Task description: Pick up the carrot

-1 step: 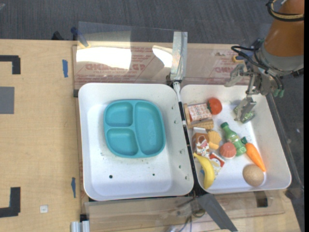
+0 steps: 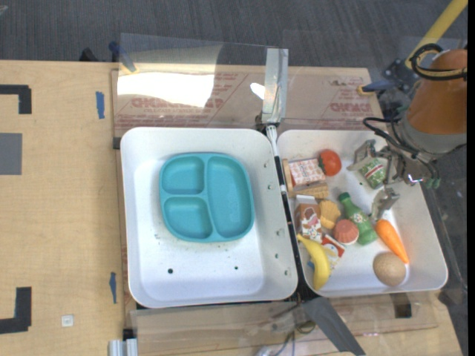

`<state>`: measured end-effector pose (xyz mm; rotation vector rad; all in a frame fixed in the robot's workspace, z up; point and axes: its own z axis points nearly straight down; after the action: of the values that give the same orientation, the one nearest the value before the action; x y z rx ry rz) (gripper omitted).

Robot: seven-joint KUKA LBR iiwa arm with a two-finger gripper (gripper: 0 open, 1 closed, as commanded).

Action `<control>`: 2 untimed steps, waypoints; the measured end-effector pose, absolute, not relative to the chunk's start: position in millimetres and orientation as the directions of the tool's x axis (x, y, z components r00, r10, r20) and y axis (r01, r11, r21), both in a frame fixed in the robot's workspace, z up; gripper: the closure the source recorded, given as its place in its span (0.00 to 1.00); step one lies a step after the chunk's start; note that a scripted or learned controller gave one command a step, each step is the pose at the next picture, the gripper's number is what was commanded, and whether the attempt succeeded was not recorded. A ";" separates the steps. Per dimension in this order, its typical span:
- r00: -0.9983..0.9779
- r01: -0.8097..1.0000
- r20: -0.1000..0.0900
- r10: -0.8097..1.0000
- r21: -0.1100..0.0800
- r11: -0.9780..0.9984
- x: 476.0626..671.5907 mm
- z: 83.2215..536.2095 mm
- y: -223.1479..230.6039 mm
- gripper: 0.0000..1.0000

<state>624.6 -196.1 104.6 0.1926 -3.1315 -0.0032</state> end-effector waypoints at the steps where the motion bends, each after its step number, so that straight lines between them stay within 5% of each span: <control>1: -0.999 -0.053 -0.004 -0.053 0.000 0.999 579.6 86.3 -224.1 0.00; 2: -0.996 0.085 -0.008 0.085 -0.001 0.996 497.3 86.4 -223.9 0.00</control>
<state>497.3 -223.9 86.4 -0.1334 -3.1472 0.0028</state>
